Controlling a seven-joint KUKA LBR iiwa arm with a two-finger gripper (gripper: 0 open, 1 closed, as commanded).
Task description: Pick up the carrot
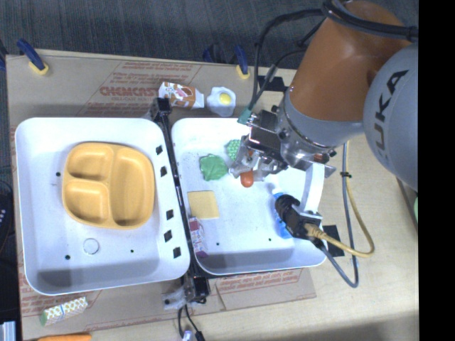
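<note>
The carrot (247,180) is a small orange piece in the right bin (234,251), near its middle. My gripper (248,172) reaches down from the right and its fingers close on the carrot's upper end, so just the lower orange tip shows below them. The wrist and arm hide the bin's upper right part.
A green leafy toy (212,167) lies just left of the gripper, with another green piece (233,148) above it. A yellow cheese slice (203,204) and a blue object (282,217) are also in the right bin. The left bin (43,261) bears a yellow divided plate (109,183).
</note>
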